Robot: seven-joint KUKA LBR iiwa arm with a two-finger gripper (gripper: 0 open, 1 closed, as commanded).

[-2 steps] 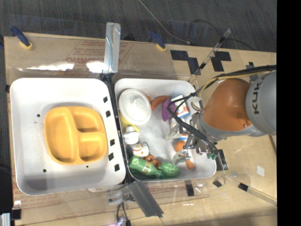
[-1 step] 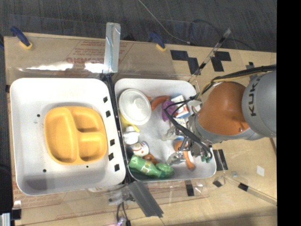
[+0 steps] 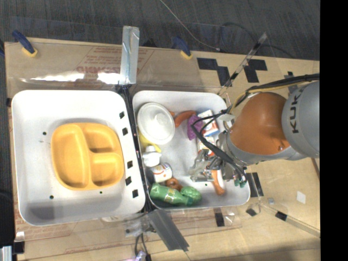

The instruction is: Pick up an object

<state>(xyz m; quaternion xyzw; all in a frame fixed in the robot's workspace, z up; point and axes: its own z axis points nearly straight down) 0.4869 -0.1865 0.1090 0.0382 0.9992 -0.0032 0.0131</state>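
My gripper (image 3: 205, 166) hangs low inside the right bin (image 3: 179, 99), over its right half, under the orange wrist band. Just right of it lies an orange carrot-like piece (image 3: 218, 185). A white bowl (image 3: 156, 120) rests in the bin's upper left, with a yellow item (image 3: 151, 144) below it. A small white and orange bottle (image 3: 157, 171) stands near the left wall. A green soft toy (image 3: 173, 194) lies along the front wall. A purple item (image 3: 194, 127), an orange piece (image 3: 184, 116) and a blue and white carton (image 3: 210, 123) sit near the back, partly hidden by cables.
The left bin (image 3: 32, 107) holds a yellow divided tray (image 3: 87, 155). A grey taped bracket (image 3: 130, 53) stands at the back between the bins. Blue clamps (image 3: 25, 43) grip the cardboard base. Cables run from the arm across the right bin's back edge.
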